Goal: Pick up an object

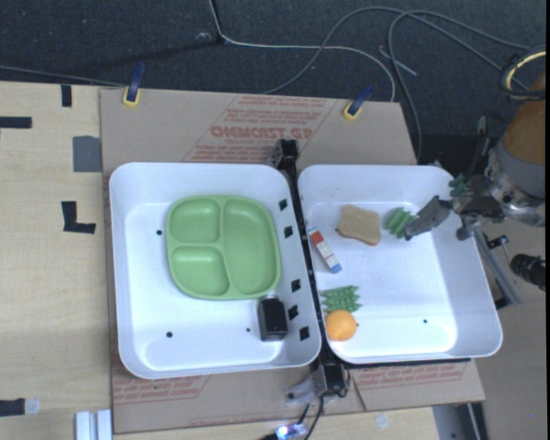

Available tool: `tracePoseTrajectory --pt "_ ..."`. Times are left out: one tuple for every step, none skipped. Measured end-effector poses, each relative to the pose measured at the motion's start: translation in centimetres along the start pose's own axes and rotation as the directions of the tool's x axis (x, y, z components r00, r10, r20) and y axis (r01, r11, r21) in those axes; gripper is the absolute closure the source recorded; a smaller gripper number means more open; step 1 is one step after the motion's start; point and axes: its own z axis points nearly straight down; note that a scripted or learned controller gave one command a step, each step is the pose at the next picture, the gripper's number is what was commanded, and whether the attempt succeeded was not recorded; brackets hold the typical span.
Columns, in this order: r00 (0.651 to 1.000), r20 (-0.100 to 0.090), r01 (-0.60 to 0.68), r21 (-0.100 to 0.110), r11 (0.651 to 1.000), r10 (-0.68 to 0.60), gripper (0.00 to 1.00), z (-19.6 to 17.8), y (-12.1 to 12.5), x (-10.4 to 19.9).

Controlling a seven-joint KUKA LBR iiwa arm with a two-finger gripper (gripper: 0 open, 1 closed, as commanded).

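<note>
Pincer (420, 222): blurred over right bin (458, 273), grip undeterminable. Right bin: bread (359, 225), green piece (399, 220) beside pincer, packet (325, 251), beans (340, 297), orange (341, 325). Left bin (133, 273): green tray (225, 247), black block (272, 318).

The two bins, left bin (137, 246) and right bin (458, 291), look like smooth white plastic with a soft gloss. Far to the left of the pincer (426, 218), the green plate (224, 247) seems matt plastic, smooth, with three pressed sections. The pincer itself looks like dark matt metal or plastic; I cannot tell which. Just left of it, the bread slice (358, 225) has a dull, porous-looking tan surface. Below and left, the orange (341, 325) shows a slight shine. The black block (272, 318) is matt. Under the bins lies brown cardboard (247, 126), printed in red, on a pale wooden bench (37, 273).
</note>
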Motion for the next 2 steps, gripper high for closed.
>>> tracePoseTrajectory --pt "1.0 0.002 0.003 -0.01 1.0 -0.003 0.0 -0.6 0.2 0.0" --pt "1.0 0.002 0.002 -0.006 1.0 -0.002 0.0 5.4 0.5 -0.8"
